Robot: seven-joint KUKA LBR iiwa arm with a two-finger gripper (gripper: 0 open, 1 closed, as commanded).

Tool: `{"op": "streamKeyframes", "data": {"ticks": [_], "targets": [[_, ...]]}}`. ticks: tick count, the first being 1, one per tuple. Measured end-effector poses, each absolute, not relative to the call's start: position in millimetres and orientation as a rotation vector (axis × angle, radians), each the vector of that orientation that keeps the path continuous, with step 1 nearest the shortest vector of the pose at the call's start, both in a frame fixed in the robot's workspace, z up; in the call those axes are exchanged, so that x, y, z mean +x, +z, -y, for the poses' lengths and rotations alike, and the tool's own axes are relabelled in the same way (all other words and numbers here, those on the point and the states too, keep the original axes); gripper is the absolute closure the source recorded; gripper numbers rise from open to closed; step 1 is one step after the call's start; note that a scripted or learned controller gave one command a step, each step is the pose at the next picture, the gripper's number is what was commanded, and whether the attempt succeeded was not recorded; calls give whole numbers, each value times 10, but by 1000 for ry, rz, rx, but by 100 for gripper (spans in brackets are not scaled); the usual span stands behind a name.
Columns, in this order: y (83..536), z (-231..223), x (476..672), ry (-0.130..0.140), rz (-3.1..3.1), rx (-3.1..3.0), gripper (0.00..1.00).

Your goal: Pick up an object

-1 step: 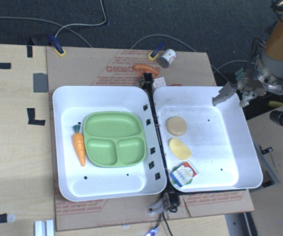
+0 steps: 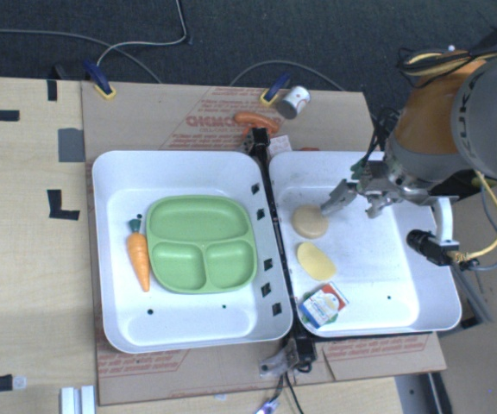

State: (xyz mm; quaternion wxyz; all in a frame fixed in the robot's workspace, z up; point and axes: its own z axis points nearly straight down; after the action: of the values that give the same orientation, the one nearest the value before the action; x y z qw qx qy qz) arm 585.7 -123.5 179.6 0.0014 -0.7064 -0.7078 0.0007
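Observation:
My gripper [image 2: 355, 202] hangs over the right bin [image 2: 421, 304], its two fingers spread open with nothing between them. One finger [image 2: 336, 198] points down-left toward a round tan cookie-like piece [image 2: 310, 223] just beyond its tip. Below that lies a yellow oval piece [image 2: 316, 260]. A small packet [image 2: 323, 305] with red, green and white print rests near the bin's front left corner.
The left bin [image 2: 115, 231] holds a green divided plate [image 2: 201, 242] and an orange carrot [image 2: 139, 258] to its left. Clamps and a cable sit behind the bins on the cardboard. The grey arm with its orange band fills the upper right.

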Motion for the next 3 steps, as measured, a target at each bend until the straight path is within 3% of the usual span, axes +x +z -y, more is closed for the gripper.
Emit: {"op": "streamKeyframes", "data": {"ticks": [1, 2, 3], "targets": [[954, 946, 5863, 3, 2221, -2218, 0], [861, 1057, 6410, -3, 2226, -2221, 0], [860, 973, 6332, 0, 2225, -2224, 0]]}}
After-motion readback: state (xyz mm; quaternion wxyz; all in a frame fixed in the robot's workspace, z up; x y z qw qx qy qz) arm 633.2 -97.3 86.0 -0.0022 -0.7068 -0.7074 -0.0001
